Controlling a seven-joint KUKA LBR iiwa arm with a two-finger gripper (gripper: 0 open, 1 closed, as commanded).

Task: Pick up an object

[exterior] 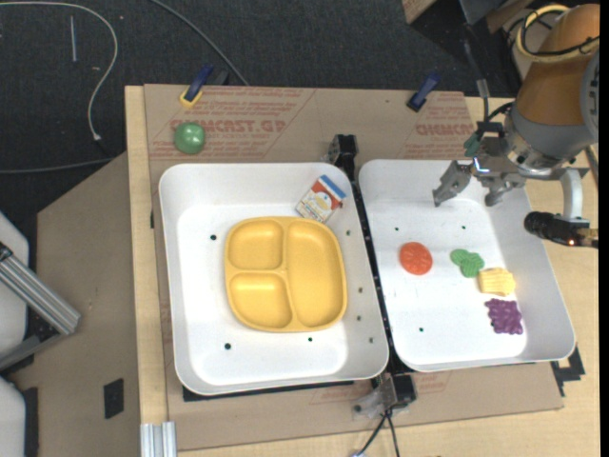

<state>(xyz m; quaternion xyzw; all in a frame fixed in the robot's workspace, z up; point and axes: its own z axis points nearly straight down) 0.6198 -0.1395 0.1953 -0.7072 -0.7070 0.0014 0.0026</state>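
Note:
My gripper hangs over the far part of the right bin, its two fingers spread apart with nothing between them. Below it, on the bin floor, lie a red-orange round piece, a green leafy piece, a yellow block and a purple grape cluster. The gripper stands well above and behind all of these, touching none.
The left bin holds a yellow divided plate and a small carton at its far edge. A green ball rests on the cardboard beyond the left bin. Blue clamps grip the board's far edge.

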